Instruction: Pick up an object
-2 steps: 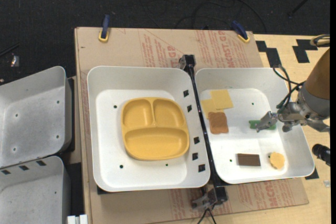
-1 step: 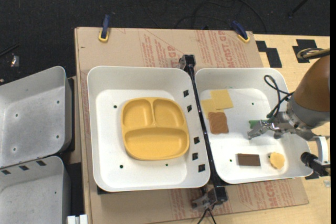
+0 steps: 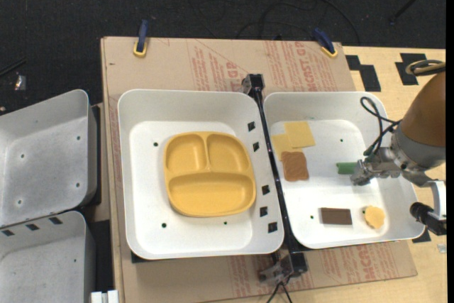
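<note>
Two white bins sit side by side on the desk (image 3: 213, 67), which is covered with brown cardboard. The left bin (image 3: 135, 174) holds a yellow divided plate (image 3: 210, 174) at its middle. The right bin (image 3: 333, 238) holds several small things: a pale yellow square (image 3: 299, 133) at upper left, a tan square (image 3: 279, 144) touching it, a brown slab (image 3: 295, 166) just below, a dark brown block (image 3: 335, 216) near the lower edge, and a round yellow piece (image 3: 374, 216) beside it. A green object (image 3: 346, 167) lies at the bin's right centre, just beside the pincer (image 3: 369, 172). The arm (image 3: 425, 124) enters from the right. Whether the pincer is spread or closed cannot be made out.
</note>
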You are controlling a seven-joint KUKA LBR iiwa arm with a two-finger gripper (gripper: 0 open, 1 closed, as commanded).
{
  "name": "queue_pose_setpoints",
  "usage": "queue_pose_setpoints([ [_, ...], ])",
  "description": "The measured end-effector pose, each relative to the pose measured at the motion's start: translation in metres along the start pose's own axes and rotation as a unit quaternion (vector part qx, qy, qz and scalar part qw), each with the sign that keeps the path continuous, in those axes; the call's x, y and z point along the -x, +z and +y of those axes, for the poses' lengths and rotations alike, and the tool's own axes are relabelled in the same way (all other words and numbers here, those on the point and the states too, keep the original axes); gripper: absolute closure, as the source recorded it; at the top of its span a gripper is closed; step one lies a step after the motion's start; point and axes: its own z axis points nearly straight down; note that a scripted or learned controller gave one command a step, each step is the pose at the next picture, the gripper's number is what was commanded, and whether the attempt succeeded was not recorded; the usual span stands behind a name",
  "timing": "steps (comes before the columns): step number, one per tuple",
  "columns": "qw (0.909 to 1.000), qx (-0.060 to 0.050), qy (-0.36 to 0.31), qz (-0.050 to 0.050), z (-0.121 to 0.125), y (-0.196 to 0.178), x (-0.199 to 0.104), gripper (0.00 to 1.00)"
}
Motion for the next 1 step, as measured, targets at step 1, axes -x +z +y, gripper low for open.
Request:
queue_pose_setpoints([
  [1, 1.0, 0.001, -0.002, -0.001, 0.0008, -0.0423, 0.0008, 1.0],
])
